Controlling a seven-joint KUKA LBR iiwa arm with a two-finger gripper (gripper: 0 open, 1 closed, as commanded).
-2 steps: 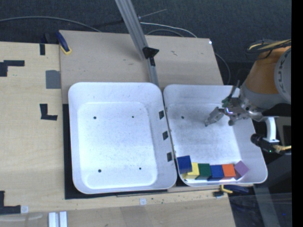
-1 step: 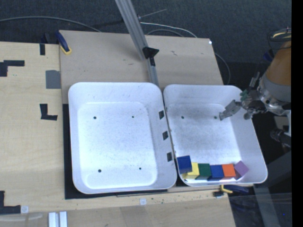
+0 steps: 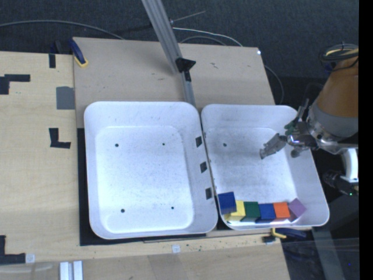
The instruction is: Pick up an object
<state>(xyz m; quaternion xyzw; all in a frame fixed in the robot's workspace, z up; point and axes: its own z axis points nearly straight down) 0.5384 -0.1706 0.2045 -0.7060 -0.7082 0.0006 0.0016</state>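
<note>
Along the near wall of the right bin (image 3: 245,118) lies a row of small blocks: a blue block (image 3: 227,201) on a yellow block (image 3: 236,213), then a green block (image 3: 251,210), another blue block (image 3: 266,212), an orange block (image 3: 281,210) and a purple block (image 3: 296,207). My gripper (image 3: 271,149) hangs over the middle right of that bin, reaching in from the right, well behind the blocks. Nothing shows between its fingers.
The left bin (image 3: 143,168) adjoins the right one. A grey metal pole (image 3: 166,31) slants across the bench behind the bins. A yellow and blue clamp (image 3: 78,52) lies at the bench's far left corner; another (image 3: 285,233) sits below the right bin.
</note>
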